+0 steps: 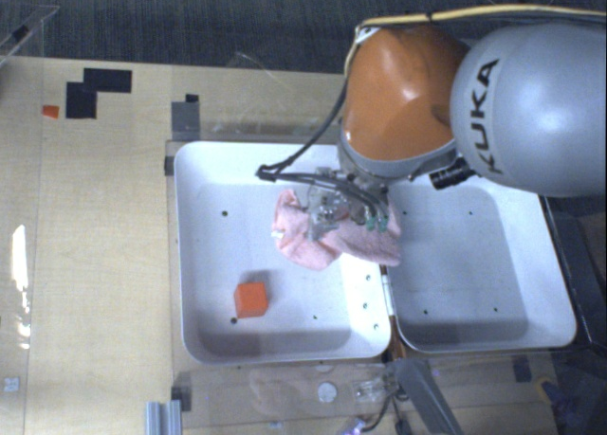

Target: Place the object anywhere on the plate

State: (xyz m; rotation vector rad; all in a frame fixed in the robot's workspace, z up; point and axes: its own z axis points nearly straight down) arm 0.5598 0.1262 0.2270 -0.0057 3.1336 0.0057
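KUKA arm (493,92) w/ pincer (343,208), grip state unclear, over soft, light pink cloth (318,239) at left bin's (204,234) right edge; prob. pinch a bunched fold.

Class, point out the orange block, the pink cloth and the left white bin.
orange block (251,299): camera view, top face.
pink cloth (305,240): camera view, left folds.
left white bin (218,191): camera view, bare floor.

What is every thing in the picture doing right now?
pink cloth: crumpled, lying in the left bin, its right end at the edge by the right bin.
orange block: sitting flat near the front of the left bin, apart from the cloth.
gripper: down at the cloth; grip unclear.
left bin: on the bench, holding the cloth and the block.
right bin: beside the left bin.
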